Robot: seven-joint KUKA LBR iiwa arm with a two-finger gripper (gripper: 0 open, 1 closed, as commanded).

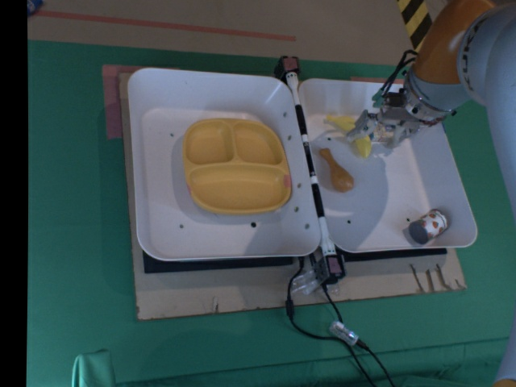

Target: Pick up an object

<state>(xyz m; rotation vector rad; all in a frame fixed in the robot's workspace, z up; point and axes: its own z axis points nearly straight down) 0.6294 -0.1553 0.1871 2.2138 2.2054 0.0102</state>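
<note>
Nothing is lifted yet. My gripper (372,132) sits low over the yellow banana (351,129) near the right bin's (451,184) far edge; whether anything is gripped, I cannot tell. The drumstick (337,170) and small cup (426,226) lie untouched; grasp and lift remain.

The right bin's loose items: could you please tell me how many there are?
3. A yellow piece lies at the far side under the gripper, a brown drumstick near the divider, and a small cup on its side in the near right corner. The gripper may hide more.
</note>
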